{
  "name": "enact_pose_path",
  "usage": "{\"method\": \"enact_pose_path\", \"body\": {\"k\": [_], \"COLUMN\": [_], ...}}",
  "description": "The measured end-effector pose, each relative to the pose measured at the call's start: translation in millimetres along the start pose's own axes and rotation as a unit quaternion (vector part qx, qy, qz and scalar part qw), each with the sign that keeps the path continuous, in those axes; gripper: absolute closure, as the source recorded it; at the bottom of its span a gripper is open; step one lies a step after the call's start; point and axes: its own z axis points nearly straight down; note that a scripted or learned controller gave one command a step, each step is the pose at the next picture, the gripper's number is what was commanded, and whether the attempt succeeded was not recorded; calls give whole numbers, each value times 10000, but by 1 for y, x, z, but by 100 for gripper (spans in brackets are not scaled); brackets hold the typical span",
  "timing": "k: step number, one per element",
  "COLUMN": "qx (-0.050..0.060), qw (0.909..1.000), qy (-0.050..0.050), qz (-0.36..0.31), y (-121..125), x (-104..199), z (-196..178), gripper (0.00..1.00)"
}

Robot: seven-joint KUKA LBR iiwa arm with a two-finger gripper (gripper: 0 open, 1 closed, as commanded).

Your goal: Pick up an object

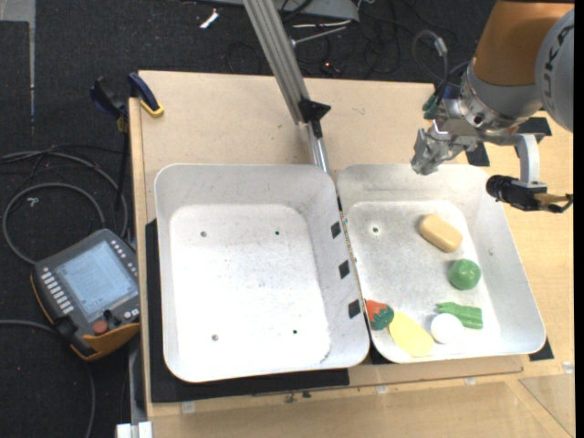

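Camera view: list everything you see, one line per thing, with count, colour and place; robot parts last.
Bins: two, white, side by side on the bench.
Bread-like block: one, tan, right bin, upper middle.
Round item: one, green, right bin, below the tan block.
Leafy item: one, green, right bin, near front.
White ball: one, right bin, front.
Yellow piece: one, right bin, front left.
Red-and-green item: one, right bin's left edge.
Pendant: one, grey and orange, floor at left.
Gripper: one, grey, above right bin's rear edge.
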Motion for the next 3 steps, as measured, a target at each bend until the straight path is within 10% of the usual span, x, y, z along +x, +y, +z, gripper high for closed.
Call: {"method": "enact_pose_path", "body": {"k": [3], "qx": [1], "qw": [10000], "qy": [0], "qz": [0], "y": [-9], "x": [148], "z": [13], "gripper": [100]}}
